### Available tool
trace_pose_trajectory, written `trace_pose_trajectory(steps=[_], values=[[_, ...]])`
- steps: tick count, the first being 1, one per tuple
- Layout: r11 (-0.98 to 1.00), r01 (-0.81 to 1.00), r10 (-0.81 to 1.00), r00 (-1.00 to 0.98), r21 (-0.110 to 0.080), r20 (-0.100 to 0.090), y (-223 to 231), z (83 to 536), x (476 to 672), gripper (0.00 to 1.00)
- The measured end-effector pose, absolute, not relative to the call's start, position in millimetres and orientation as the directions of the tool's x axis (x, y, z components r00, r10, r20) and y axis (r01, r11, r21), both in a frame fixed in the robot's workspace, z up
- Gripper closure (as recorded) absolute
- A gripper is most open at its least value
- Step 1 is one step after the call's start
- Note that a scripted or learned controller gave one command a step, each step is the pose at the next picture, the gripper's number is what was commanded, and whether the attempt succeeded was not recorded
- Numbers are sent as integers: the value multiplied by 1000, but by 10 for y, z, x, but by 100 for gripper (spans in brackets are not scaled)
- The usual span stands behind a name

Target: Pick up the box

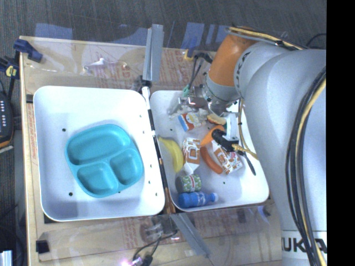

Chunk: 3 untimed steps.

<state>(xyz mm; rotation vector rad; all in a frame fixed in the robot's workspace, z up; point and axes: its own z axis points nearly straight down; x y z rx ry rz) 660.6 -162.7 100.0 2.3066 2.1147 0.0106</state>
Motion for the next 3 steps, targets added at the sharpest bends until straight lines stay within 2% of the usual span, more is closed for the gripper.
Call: trace_pose_trajectory(steps=[3], values=[[-36,999,999,36,11,-3,-1593,998,6607,0]])
